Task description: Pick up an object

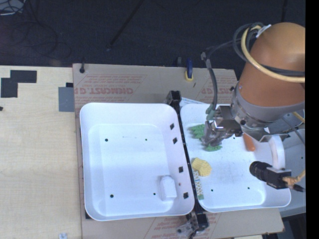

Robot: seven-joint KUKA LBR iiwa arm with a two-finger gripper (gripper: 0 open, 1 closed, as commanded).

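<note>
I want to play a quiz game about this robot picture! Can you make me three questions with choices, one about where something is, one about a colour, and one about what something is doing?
1. Where is the yellow toy?
A. in the left bin
B. in the right bin, near the divider
C. on the wooden bench

2. What colour is the toy under the gripper?
A. green
B. blue
C. pink

3. How is the white block in the left bin?
A. lifted in the air
B. lying on the bin floor, alone
C. stacked on the yellow toy

Answers:
1. B, it lies in the right bin close to the black clips between the bins.
2. A, the green toy shows leafy green beside and below the gripper.
3. B, it rests on the floor by the bin's lower right corner, with nothing touching it.
</note>
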